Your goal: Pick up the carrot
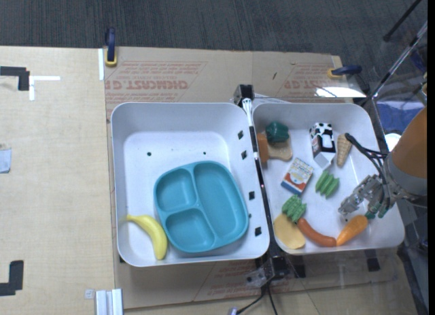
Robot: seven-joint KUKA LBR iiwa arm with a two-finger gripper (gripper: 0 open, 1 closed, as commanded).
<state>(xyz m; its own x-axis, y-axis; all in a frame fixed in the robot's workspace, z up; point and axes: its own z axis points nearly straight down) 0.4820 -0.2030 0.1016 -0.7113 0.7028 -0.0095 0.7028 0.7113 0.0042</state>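
The carrot (351,230) is a short orange cone lying near the front right corner of the right bin (309,111). My gripper (361,204) hangs just above and behind it, its metal fingers pointing down toward the carrot's thick end. From here I see nothing held between the fingers. The arm's orange band (413,149) rises at the right edge.
In the right bin lie a red-orange sausage (317,232), a yellow slice (288,233), green pieces (327,184), a small box (298,175), a cone (342,150) and a black-and-white item (322,137). The left bin (177,113) holds a teal divided plate (200,205) and a banana (153,234).
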